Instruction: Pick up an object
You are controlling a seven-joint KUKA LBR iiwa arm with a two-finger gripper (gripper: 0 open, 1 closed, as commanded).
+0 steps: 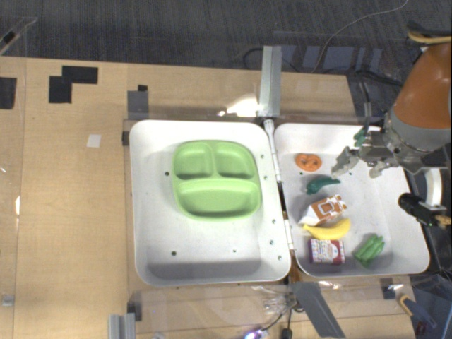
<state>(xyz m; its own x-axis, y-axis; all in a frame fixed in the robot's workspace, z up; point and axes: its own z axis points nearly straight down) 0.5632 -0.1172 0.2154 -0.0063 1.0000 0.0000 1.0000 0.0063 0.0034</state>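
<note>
So, starting at center-left of the frame, we've got the left bin (145, 189) with a green divided plate (215, 177) in it. Moving right, the right bin (417, 263) holds the candidates: an orange round toy (307, 162), a dark green piece (323, 183), a small carton (329, 207), a banana (328, 228), a maroon box (326, 251) and a green veggie (369, 248). The gripper (361, 162) hovers at right-center, fingers spread, gripping nothing. We'd call this the approach stage; next it needs to line up over one item and descend.
</note>
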